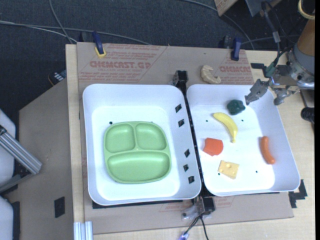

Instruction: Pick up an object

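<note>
Objects for picking are numbering five, all lying in the right bin (285, 134). The gripper (266, 95) is hovering over that bin's far right corner with fingers spread, pinching nothing. Nearest it is sitting one dark green lump (235, 106), then one banana (227, 124), one orange-red piece (213, 146), one sausage (267, 150), one cheese wedge (229, 169). One green divided plate (136, 151) is occupying the left bin (92, 114).
</note>
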You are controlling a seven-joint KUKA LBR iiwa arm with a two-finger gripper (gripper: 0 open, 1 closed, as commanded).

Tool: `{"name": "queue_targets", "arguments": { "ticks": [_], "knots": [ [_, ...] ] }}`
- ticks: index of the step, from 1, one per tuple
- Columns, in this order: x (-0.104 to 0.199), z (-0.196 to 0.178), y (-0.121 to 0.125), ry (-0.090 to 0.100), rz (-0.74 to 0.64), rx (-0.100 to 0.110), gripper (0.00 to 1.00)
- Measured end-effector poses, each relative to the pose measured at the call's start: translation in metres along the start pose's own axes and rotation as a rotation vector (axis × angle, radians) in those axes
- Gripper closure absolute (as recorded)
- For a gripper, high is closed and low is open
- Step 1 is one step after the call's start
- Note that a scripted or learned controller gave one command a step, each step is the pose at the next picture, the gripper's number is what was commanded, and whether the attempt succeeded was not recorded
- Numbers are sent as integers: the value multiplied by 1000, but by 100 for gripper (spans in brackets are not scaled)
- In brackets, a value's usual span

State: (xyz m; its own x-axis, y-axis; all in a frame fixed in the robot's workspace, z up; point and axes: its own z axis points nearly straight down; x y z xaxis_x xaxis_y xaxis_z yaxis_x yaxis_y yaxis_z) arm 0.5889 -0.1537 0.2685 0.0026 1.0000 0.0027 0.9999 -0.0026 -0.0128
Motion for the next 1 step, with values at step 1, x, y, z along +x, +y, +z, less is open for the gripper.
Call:
{"name": "queue_targets", "arguments": {
  "ticks": [1],
  "knots": [
    [0,-7,2,-2,-3,-12,0]
  ]
}}
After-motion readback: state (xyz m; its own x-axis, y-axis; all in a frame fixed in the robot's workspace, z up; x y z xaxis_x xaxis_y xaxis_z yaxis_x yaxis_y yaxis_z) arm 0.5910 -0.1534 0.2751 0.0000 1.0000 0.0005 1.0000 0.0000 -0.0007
